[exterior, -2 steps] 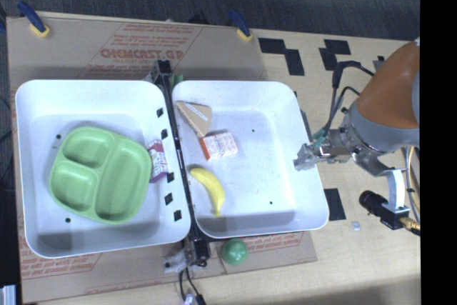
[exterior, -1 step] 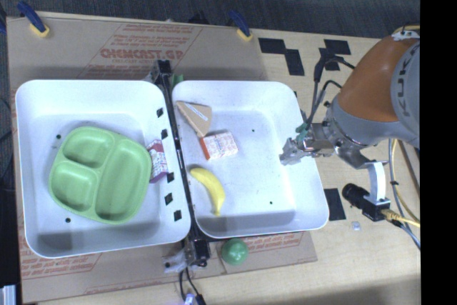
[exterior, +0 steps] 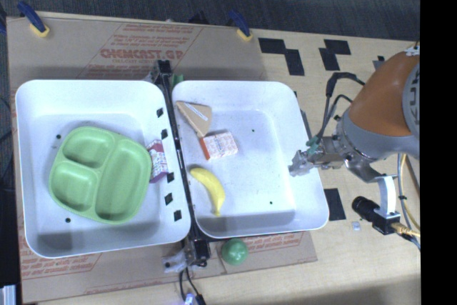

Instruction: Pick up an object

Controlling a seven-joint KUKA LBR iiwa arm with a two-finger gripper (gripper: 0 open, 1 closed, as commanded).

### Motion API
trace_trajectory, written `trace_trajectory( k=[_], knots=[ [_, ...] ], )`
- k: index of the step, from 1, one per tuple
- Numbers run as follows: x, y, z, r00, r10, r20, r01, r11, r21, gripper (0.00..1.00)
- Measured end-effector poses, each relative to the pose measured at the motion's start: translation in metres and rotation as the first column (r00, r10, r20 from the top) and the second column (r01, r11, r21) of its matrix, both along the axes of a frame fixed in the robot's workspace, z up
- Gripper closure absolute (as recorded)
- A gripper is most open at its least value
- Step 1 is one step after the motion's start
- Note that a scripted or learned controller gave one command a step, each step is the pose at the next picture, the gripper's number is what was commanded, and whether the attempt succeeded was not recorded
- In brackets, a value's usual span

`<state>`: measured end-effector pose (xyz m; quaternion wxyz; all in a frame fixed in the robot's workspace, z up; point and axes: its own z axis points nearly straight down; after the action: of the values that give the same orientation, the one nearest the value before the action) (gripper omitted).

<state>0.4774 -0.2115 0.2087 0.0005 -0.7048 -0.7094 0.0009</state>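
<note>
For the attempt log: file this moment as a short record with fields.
left bin: green divided plate, small packet beside it
right bin: banana, wedge-shaped item, small carton
outside bins: green ball on the bench, near edge
end effector: at right bin's right wall, holding nothing visible

right bin mostly bare, banana, carton near divider

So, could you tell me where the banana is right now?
The banana lies in the right bin, near its front-left corner, just below the small carton.
</note>
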Motion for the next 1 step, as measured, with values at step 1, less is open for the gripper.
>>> trace_trajectory(
  k=[1],
  knots=[
    [-0.0005, 0.0091, -0.0078, 1.000, 0.001, 0.000, -0.001, 1.000, 0.001, 1.00]
  ],
)
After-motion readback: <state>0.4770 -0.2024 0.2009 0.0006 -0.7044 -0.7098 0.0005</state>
